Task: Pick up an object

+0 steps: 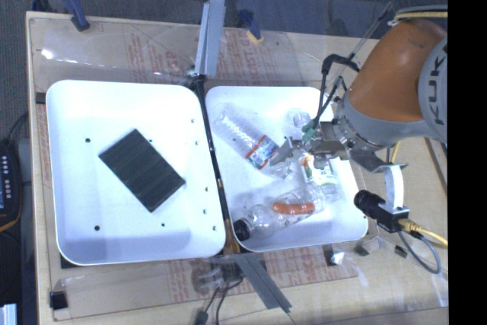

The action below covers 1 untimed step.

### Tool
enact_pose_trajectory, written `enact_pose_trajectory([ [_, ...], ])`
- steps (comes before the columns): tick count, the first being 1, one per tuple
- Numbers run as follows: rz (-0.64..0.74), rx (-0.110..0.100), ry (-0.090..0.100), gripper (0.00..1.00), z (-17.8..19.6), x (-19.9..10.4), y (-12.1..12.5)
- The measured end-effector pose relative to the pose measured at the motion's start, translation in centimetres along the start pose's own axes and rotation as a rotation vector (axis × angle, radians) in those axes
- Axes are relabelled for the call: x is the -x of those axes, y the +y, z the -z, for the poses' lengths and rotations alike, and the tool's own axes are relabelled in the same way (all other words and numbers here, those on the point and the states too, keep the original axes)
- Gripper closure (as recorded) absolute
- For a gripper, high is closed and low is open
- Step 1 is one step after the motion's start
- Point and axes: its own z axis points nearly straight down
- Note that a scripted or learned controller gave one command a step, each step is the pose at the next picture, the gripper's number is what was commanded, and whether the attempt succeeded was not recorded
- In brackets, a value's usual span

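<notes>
In the right bin (259, 92) lie several clear plastic items. A bottle with a red and blue label (248, 139) lies slantwise at the upper left. Along the front wall lies another bottle with an orange label and a black cap (283, 210). A small clear pack with green print (325, 177) sits by the right wall. My gripper (301, 151) hangs low over the middle of this bin, just right of the red-and-blue bottle and above the orange one. The wrist hides its tips. A flat black ribbed slab (141, 169) rests alone in the left bin (68, 99).
A grey metal bar (208, 38) stands at the back between the bins, and another (262, 287) at the front. Cables and a black connector (374, 205) hang beside the right bin's right wall. The orange and grey arm (396, 84) covers the bin's right rear corner.
</notes>
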Motion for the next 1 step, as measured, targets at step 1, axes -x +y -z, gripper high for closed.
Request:
enact_pose_trajectory([
  [1, -0.04, -0.003, 0.0, 0.0, -7.38, 2.1, 4.99],
])
